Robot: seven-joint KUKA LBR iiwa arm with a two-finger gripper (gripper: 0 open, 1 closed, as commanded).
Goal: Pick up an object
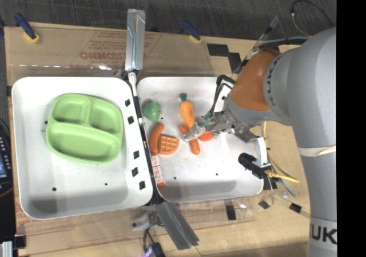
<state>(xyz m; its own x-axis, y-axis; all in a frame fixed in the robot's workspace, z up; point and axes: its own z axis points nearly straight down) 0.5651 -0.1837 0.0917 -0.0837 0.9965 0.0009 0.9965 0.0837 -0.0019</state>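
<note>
- Currently, two shallow white plastic bins sit side by side on the brown cardboard-covered desk, split by a metal divider strip.
- Left bin: holds a light green three-compartment plastic tray, lying flat toward the bin's upper half.
- Right bin: toy food clustered in its upper-middle area.
- Round green toy vegetable near the divider, upper left of the cluster.
- Orange toy carrot with a green top just right of the green piece, lying roughly upright in the view.
- Orange-red sausage-shaped toy below the green piece, close to the divider; an orange waffle-patterned toy touches its right side.
- Small red-orange elongated toy lies right of the waffle piece, just below the hand.
- Another red piece sits directly under the fingertips; shape mostly hidden.
- Grey arm with the orange band reaches in from the right, wrist over the right bin's right half.
- Hand: low over the cluster, fingertips at the red pieces beside the carrot's lower end.
- Hand state: cannot tell whether the fingers are apart or together, or whether anything is between them.
- Black part projects near the right bin's lower right corner.
</note>
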